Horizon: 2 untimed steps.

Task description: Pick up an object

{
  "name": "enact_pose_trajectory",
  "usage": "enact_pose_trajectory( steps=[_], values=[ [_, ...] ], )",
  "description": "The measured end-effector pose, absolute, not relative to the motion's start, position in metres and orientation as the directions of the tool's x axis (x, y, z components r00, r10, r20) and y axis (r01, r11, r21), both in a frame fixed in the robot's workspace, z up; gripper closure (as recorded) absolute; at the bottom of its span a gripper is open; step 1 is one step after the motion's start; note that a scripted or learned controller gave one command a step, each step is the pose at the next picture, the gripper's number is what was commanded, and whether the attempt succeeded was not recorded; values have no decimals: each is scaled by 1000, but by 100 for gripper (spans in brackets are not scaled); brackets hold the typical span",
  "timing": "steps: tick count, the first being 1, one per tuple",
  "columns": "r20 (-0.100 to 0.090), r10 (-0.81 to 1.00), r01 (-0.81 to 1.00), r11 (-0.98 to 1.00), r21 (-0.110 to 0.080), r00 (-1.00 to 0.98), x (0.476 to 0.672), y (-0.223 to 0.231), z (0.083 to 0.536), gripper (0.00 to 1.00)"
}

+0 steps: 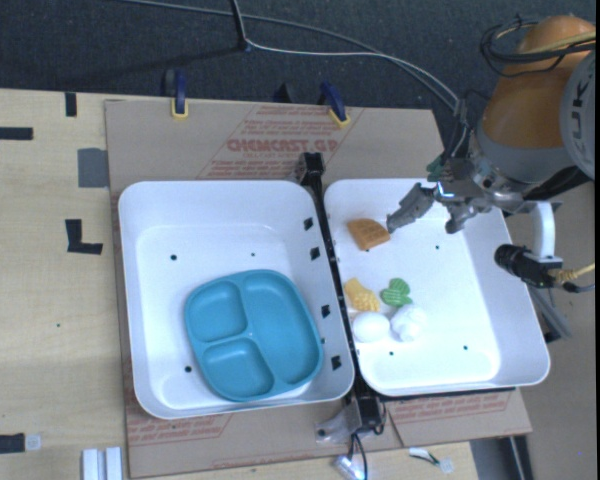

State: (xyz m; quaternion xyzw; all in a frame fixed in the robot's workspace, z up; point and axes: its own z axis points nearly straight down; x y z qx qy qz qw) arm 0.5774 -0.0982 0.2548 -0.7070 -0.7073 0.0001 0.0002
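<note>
My gripper (429,216) hangs over the back of the right bin (480,348), its two fingers spread apart with nothing between them. An orange-brown piece (367,234) lies just left of the left fingertip, apart from it. Farther toward the front of the same bin sit a yellow piece (360,294), a green toy (395,292), a white egg-like ball (370,327) and a white lump (409,322), clustered near the bin's left wall.
The left bin (150,228) holds a blue divided plate (251,334). A black divider with clips (323,258) runs between the bins. A cable (310,43) arcs across the back toward the arm. Cardboard (240,138) lies under both bins.
</note>
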Motion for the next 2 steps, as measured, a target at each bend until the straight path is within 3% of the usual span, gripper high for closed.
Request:
enact_pose_trajectory(
  steps=[1,2],
  values=[
    [0,1000,1000,0,-2,0,537,-103,229,0],
    [1,1000,1000,1,-12,-1,617,-102,108,0]
  ],
)
